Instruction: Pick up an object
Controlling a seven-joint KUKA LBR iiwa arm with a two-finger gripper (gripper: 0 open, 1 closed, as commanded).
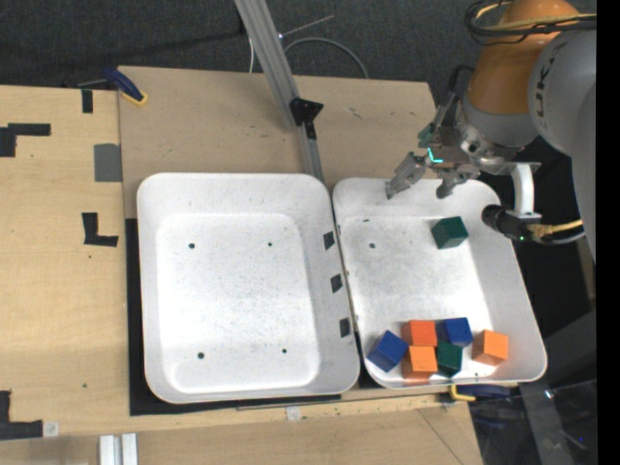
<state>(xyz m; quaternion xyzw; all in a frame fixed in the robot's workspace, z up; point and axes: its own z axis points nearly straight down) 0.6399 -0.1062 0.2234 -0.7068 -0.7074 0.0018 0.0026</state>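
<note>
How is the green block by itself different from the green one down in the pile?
The lone green block sits apart near the right bin's far end, close to the gripper; the other green block is wedged among orange and blue blocks at the near edge, partly hidden. Both look dark green and similar in size.

We note a pale wooden bench carrying two shallow white bins side by side: left bin, right bin, touching along their inner rims. A black mat lies under them. Black tape marks sit at the left.
</note>
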